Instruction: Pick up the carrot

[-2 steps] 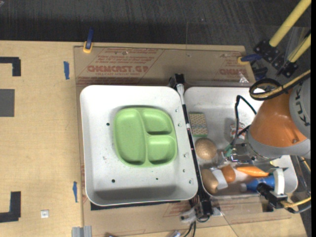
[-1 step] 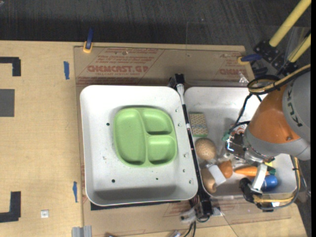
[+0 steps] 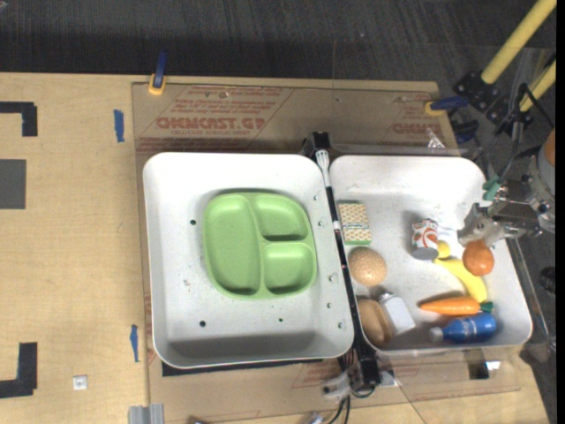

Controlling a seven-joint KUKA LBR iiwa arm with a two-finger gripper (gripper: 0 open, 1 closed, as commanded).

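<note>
The carrot (image 3: 452,306) is orange with a green tip at its right end. It lies flat near the front right of the right bin (image 3: 397,179), between a yellow banana (image 3: 465,275) and a blue bottle (image 3: 468,328). My gripper (image 3: 488,220) hangs over the bin's right rim, just above an orange fruit (image 3: 478,260). It stands well behind the carrot and apart from it.
The right bin also holds a red and white can (image 3: 425,235), a checkered box (image 3: 353,221), a tan egg-shaped thing (image 3: 367,266), a brown lump (image 3: 374,321) and a small white bottle (image 3: 398,313). A green divided plate (image 3: 260,243) lies in the left bin (image 3: 168,237).
</note>
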